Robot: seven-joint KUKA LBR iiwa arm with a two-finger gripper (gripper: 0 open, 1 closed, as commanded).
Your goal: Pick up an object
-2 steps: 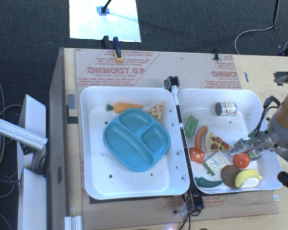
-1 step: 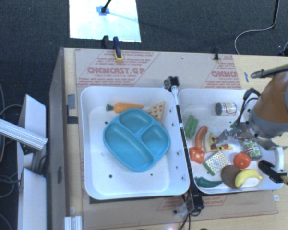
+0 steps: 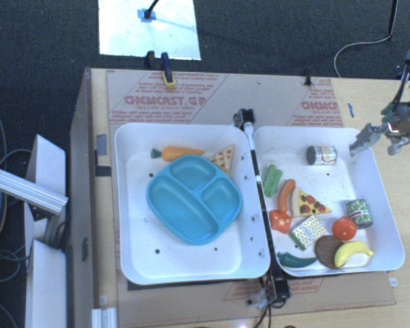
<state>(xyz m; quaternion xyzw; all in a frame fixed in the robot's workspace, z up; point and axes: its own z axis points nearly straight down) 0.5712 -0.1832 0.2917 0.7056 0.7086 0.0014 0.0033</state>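
You are viewing a silver can (image 3: 321, 155) lying sideways at nine o'clock from the tool (image 3: 376, 139), whose grip state cannot be told.

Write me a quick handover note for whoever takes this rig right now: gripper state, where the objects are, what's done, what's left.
Gripper: at the right bin's upper right rim, holding nothing.
Right bin: can nearest the gripper, then green beans, sausage, pizza slice, tomato, banana and other small food toys.
Left bin: blue divided plate, carrot, second pizza slice.
Done: nothing picked yet.
Left: descend on one object, probably the can, grasp and lift.
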